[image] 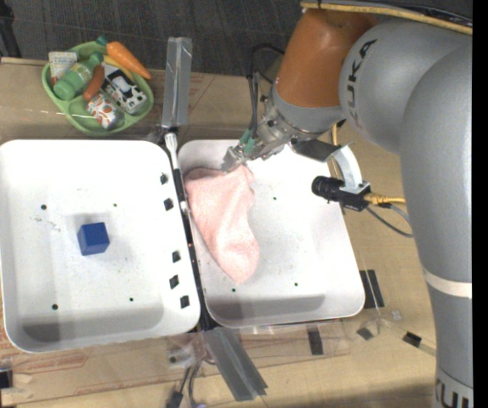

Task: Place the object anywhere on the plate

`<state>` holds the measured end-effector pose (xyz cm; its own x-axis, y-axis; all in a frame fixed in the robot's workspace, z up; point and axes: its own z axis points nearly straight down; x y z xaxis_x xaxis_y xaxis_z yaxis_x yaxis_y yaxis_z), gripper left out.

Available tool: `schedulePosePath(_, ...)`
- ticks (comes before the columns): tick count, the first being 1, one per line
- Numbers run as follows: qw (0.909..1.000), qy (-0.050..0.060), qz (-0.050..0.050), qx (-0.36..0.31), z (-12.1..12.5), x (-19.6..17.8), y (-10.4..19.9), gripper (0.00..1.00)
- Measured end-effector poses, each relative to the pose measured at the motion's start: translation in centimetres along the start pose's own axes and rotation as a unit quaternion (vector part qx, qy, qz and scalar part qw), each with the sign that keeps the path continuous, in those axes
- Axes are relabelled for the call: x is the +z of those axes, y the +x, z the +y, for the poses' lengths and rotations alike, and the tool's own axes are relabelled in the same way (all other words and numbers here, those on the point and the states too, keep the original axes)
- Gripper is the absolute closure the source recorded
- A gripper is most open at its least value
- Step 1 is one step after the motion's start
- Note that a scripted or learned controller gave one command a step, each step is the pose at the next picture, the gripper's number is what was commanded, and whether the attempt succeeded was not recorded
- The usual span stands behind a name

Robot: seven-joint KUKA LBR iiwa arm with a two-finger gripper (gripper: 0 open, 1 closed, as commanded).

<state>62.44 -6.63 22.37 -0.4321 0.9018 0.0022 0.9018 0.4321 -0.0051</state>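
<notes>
A pink cloth (pixel 225 215) lies along the left side of the right bin (pixel 308 245), and its upper corner is drawn up to a point. My gripper (pixel 241 155) is at that corner, near the bin's back edge, with its fingers pinched on the cloth's tip. The rest of the cloth trails down onto the bin floor. A green plate (pixel 59 106) sits on the bench beyond the left bin's far left corner. It is piled with toy food, including a carrot (pixel 127 56). A blue cube (pixel 93 237) rests in the left bin (pixel 23 164).
A grey bar (pixel 176 79) runs back from the divider between the bins. A black fitting with a cable (pixel 339 189) sticks out at the right bin's right rim. The arm's large grey body fills the right side.
</notes>
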Motion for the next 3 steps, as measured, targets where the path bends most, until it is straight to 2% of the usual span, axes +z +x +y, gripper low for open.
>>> schedulePosePath(1, 0.9793, 0.0, -0.001, -0.202, 0.1, 1.0, 5.2, 1.0)
schedulePosePath(2, 0.9183, 0.0, -0.001, -0.396, 1.0, 1.2, 10.5, 1.0)
schedulePosePath(3, 0.8444, 0.0, -0.001, -0.536, 0.1, 0.6, 16.2, 1.0)
